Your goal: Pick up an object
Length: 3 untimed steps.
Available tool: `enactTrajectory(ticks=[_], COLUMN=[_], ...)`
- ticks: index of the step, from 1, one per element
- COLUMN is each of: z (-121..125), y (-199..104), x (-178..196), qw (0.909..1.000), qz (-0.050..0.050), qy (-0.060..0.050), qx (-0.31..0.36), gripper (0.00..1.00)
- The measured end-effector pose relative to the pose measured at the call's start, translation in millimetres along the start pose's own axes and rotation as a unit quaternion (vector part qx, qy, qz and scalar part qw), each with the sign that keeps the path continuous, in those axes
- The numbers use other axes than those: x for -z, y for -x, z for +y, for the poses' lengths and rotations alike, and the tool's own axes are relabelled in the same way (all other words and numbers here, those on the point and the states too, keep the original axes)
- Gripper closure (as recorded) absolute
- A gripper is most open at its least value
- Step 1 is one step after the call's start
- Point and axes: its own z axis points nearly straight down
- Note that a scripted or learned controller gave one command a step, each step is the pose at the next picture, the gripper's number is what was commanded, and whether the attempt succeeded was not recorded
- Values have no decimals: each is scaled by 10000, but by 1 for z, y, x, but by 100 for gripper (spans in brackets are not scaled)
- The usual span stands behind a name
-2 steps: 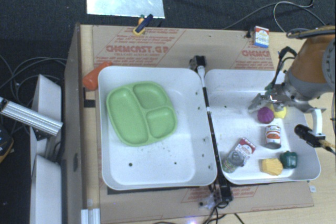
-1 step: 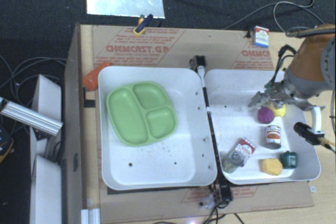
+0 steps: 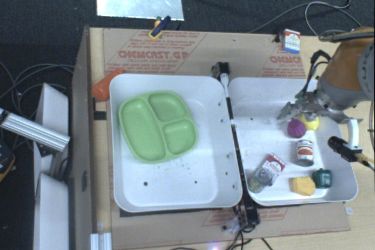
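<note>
The right bin (image 3: 258,96) holds several small objects. A purple ball (image 3: 296,127) lies beside a yellow piece (image 3: 312,122) near the bin's right side. My gripper (image 3: 297,110) hangs just above and behind these two, with the grey and orange arm (image 3: 345,76) reaching in from the right. Nothing shows in its grasp. Nearer the front lie a small can with a red label (image 3: 304,151), a silver and red packet (image 3: 268,171), a yellow block (image 3: 303,185) and a dark green object (image 3: 321,177).
The left bin (image 3: 129,184) carries a green divided plate (image 3: 157,125). An orange item (image 3: 101,86) sits at that bin's back left corner. A small red and white box (image 3: 291,41) and a blue and yellow tool (image 3: 159,26) rest on the cardboard behind the bins.
</note>
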Motion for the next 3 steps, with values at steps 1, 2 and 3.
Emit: enactTrajectory(ticks=[1,2,3], z=[0,0,-10], y=[-3,-4,-18], x=[-1,-2,-8], qw=[10000,10000,10000], qz=[-17,-17,-46], qy=[27,28,49], qx=[-2,1,-4], gripper=[0,0,0])
